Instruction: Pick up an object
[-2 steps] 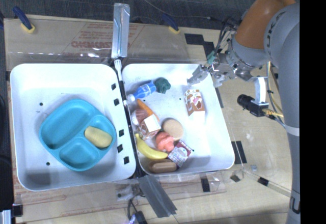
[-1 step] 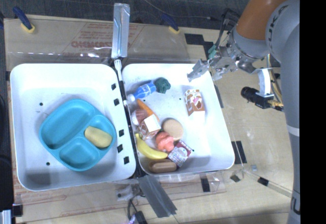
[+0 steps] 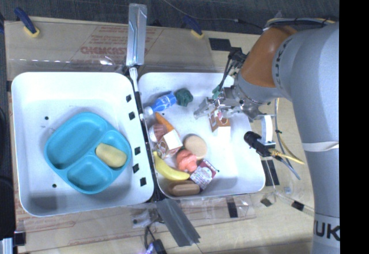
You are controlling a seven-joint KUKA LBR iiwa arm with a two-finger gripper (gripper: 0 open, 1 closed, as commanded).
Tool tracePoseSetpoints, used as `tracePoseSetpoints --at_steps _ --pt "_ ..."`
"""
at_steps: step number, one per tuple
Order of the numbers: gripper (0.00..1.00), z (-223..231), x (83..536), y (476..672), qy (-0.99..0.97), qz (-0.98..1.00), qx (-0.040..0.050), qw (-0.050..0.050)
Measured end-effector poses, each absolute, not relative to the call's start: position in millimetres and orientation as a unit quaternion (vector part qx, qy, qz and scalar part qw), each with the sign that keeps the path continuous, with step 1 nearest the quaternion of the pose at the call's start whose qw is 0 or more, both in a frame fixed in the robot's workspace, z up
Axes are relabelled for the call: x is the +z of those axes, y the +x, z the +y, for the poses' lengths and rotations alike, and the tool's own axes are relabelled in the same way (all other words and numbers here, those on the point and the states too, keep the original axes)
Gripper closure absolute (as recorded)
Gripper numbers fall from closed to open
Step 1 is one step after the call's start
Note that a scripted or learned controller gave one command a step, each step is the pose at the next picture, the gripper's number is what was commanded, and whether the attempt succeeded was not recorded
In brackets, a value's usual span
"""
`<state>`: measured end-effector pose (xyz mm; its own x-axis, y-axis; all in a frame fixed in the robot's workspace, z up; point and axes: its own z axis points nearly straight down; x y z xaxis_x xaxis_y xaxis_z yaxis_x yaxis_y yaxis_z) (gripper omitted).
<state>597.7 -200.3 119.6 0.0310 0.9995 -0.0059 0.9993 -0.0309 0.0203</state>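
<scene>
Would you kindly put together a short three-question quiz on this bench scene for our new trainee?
1. True or false: the yellow potato-like item lies on the blue divided plate in the left bin.
2. Which bin is the hand over?
3. The banana lies: A) on the plate, B) in the right bin, C) outside both bins.

Key: 1 true; 2 the right bin; 3 B.
</scene>
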Motion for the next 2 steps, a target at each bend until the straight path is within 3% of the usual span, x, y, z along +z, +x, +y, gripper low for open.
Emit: tracePoseSetpoints --at_steps 1,2 --pt "0.00 -211 108 617.9 0.702 0.712 0.0052 0.011" --pt "1.00 -213 126 623.9 0.701 0.713 0.0087 0.022"
